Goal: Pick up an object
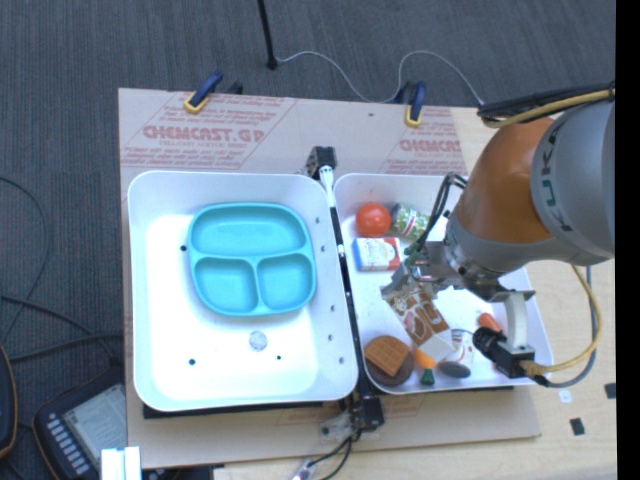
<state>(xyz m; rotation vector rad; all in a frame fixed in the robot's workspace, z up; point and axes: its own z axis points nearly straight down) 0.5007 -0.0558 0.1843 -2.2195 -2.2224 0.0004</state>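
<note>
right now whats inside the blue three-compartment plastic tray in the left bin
Nothing shows inside the blue three-compartment plastic tray; all three sections look bare. It covers the left white bin's floor beneath it, so anything under it cannot be seen.

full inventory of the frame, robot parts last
bins: 2, white, side by side on the bench
divided plate: 1, light blue, in the left bin
ball: 1, red-orange, top of the right bin
small box: 1, red and white, below the ball
brown round item: 1, bottom left of the right bin
printed packet: 1, brown and white, middle of the right bin
clamps: 2, blue and yellow, far edge of the board
arm: 1, grey with orange band, over the right bin
gripper: 1, dark, low over the packet
</note>
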